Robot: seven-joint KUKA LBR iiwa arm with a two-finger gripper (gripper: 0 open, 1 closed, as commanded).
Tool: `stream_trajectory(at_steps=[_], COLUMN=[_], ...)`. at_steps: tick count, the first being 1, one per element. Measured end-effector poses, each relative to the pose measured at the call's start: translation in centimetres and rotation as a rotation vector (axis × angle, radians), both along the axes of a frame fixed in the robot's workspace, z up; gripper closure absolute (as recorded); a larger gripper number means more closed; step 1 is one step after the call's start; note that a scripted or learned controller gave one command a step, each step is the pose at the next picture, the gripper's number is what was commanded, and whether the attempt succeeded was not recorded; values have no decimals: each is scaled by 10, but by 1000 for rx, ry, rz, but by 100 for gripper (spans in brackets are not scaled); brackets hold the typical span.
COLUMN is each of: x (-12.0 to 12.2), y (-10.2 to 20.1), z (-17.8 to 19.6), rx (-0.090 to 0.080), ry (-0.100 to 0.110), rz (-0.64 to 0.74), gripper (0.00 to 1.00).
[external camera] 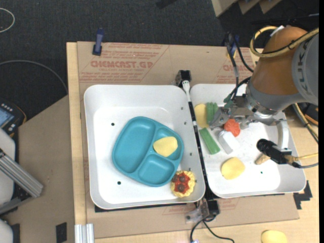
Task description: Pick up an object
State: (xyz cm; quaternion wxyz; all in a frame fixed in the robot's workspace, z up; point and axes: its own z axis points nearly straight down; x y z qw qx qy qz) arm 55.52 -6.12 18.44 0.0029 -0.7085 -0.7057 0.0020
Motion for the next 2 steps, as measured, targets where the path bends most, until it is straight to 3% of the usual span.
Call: stream_trajectory(at_steps=[1, 2], x=[-41, -70], y=[69, 147], z=[146, 127], rx=[2, 2], ry=[-20, -2], rz=[13, 13], gripper=[0, 0])
